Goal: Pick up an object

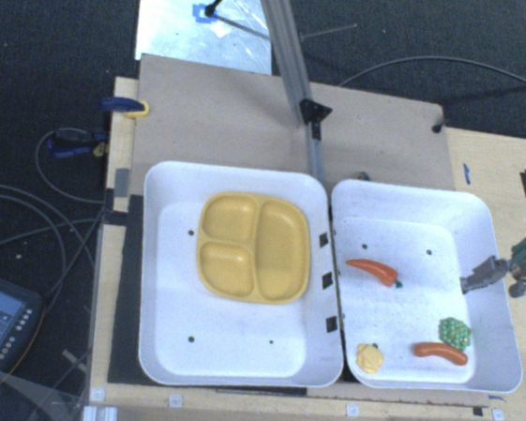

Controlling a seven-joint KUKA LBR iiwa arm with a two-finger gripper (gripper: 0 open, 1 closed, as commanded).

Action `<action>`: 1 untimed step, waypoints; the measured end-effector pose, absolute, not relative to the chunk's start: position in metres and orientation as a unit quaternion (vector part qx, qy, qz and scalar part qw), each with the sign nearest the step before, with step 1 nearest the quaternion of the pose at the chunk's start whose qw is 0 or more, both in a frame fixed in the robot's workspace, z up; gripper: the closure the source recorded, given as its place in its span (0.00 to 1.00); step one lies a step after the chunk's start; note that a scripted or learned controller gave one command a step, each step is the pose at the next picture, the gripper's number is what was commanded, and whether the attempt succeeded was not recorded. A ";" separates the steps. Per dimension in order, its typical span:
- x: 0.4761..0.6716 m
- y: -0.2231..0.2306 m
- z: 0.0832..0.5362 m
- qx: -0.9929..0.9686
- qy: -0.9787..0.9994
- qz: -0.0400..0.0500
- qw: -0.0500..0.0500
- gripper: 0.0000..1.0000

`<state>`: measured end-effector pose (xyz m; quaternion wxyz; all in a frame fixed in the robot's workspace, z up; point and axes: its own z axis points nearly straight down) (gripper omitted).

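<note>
My claw (492, 274) sits at the right bin's (415, 205) right rim, half cut off by the frame edge; I cannot tell how it stands. The bin's middle is open floor. A chili (371, 270) lies left of centre; a sausage (440, 352), green piece (454, 331) and yellow piece (370, 359) crowd the near edge. A yellow tray (255, 248) fills the left bin (226, 366).

bright even light, soft focus, faint shadows
</note>
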<state>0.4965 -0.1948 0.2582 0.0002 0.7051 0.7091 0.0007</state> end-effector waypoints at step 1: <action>0.497 -0.195 0.258 0.706 0.708 0.001 0.001 0.00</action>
